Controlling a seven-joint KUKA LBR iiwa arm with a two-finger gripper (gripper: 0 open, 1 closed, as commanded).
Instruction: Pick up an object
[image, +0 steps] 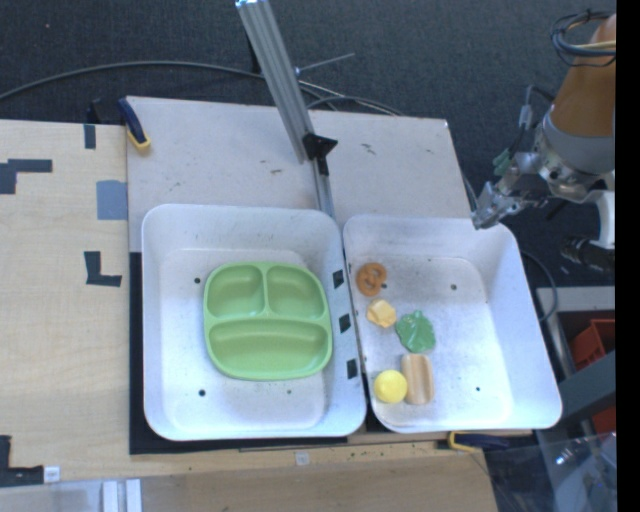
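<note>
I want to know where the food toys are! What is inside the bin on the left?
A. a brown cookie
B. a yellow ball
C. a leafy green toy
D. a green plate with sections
D: the green plate with sections lies alone in the left bin, while the yellow ball, brown cookie and leafy green toy all lie in the right bin.

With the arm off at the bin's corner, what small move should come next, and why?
Probably a short move of the tool inward over the right bin, toward the food pieces. It sits at that bin's upper right corner, apart from everything, while the green piece, the yellow ball and the others cluster along the bin's left side.
</note>
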